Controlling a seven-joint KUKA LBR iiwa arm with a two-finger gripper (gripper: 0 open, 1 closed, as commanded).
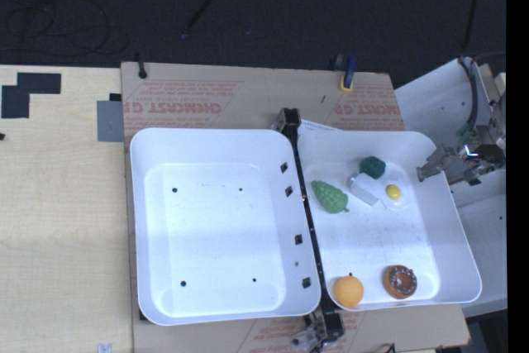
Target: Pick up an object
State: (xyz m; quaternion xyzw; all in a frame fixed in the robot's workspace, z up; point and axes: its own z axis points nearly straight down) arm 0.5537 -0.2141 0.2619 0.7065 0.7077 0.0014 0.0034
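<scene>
My claw hovers at the right bin's right rim, too blurred to tell whether it's clenched or released.

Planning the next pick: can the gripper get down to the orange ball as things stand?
Probably yes. The orange ball sits in the near left corner of the right bin, apart from the donut, nothing over it. The gripper hangs at the bin's right edge. The walls close by may crowd the approach.

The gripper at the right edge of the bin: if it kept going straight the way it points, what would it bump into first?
The gripper points left over the right bin. Going straight on, it would probably meet the fried egg toy first, though its height above the bin is unclear.
</scene>
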